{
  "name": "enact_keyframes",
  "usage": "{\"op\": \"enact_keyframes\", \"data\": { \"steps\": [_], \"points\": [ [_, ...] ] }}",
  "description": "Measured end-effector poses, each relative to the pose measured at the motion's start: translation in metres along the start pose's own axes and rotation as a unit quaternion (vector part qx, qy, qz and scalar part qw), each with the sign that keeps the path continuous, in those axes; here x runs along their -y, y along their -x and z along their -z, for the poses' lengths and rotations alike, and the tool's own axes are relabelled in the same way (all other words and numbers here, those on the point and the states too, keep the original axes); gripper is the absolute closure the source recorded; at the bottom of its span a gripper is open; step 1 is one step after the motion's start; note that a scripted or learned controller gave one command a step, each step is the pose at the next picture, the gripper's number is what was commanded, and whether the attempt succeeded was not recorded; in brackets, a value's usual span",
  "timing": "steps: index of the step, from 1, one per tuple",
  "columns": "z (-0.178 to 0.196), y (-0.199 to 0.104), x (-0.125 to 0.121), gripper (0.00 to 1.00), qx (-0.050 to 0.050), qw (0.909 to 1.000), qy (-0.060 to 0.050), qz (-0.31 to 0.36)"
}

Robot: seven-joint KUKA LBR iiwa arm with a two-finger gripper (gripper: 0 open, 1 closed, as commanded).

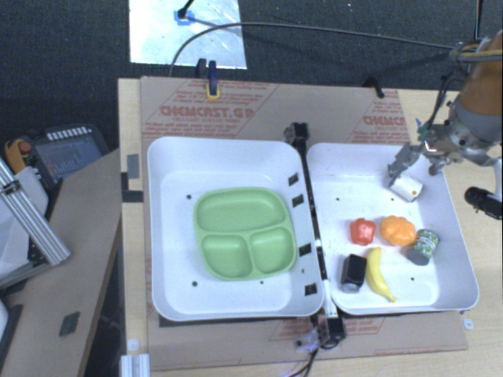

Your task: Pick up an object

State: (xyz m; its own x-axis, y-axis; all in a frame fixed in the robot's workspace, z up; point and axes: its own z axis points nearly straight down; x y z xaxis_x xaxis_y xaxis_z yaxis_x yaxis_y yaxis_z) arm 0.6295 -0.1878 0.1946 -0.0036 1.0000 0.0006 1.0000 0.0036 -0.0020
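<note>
camera view: fixed, above the bench, looking down at a slant on both bins.
arm: enters at the upper right, grey with an orange band, wrist over the far right corner of the right bin.
gripper: over the far part of the right bin, fingers pointing down and left; can't tell if they are open or closed, too small and dark to resolve.
white piece: small, pale, cylinder-like, lies on the bin floor just below the fingertips; contact with the fingers can't be judged, and it is not visibly between them.
right bin: white, shallow, holds the loose items.
red item: rounded, mid-bin, just left of the orange one.
orange item: rounded, beside the red one, looks to be touching or nearly so.
can: small, green-and-white label, tilted, just right of the orange item, near the right wall.
banana: yellow, lies lengthwise toward the near edge, below the red and orange items.
black block: small, dark, just left of the banana, near the divider.
left bin: white, same type, side by side with the right bin.
tray: green, three compartments, one large at the far side and two smaller at the near side, flat in the middle of the left bin.
bench: brown board with red print under both bins.
</note>
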Motion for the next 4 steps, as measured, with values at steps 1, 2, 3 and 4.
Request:
{"op": "enact_keyframes", "data": {
  "steps": [1, 2, 3, 4],
  "points": [
    [-0.061, -0.003, -0.005, 0.0, 0.0, 1.0, 0.0, 0.001],
    [-0.073, -0.001, -0.011, 0.0, 0.004, 0.9999, 0.012, 0.001],
    [-0.064, 0.0, -0.011, 1.0, 0.005, 0.9999, 0.012, 0.002],
    [-0.017, -0.002, -0.006, 1.0, 0.001, 1.0, 0.004, 0.001]
  ]
}}
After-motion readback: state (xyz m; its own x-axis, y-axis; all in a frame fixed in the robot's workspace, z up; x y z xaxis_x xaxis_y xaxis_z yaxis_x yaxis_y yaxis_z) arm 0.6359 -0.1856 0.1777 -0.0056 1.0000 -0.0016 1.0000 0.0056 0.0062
